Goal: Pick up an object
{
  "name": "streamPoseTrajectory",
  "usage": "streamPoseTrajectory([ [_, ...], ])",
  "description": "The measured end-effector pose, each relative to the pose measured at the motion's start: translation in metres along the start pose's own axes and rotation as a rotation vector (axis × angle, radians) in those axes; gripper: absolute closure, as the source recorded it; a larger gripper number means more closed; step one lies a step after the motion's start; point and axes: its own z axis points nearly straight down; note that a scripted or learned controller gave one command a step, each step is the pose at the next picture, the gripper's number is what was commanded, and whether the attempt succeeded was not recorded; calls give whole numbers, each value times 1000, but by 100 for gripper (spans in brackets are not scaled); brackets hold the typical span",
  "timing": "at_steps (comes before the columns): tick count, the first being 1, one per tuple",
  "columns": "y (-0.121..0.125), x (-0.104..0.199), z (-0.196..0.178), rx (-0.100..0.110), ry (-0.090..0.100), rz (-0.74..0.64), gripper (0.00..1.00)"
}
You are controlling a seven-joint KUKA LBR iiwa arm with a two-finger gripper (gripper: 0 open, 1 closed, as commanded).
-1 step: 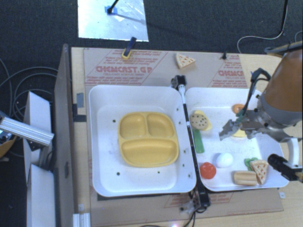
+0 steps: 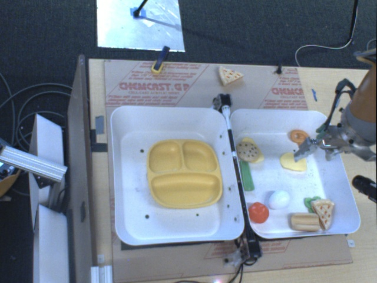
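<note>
From my feed the light is even and fairly bright, coming from overhead. The two white bins (image 2: 177, 119) nearly wash out, with faint grey shading along their inner walls. The yellow tray (image 2: 184, 173) throws almost no shadow. A foil sheet (image 2: 139, 15) at the top glares pale blue-white. The dark floor (image 2: 35, 28) holds little detail. The picture is soft and a bit grainy; the arm (image 2: 360, 114) at the right edge looks blurred.

Robot lab — bench (image 2: 194, 78), loose cables (image 2: 23, 102), toy-food bins (image 2: 126, 122)
</note>
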Motion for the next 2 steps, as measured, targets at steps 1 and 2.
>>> streamPoseTrajectory([
  [1,64,7,52,1,2,-10,0],
  [2,43,-10,76,4,1,-4,0],
])
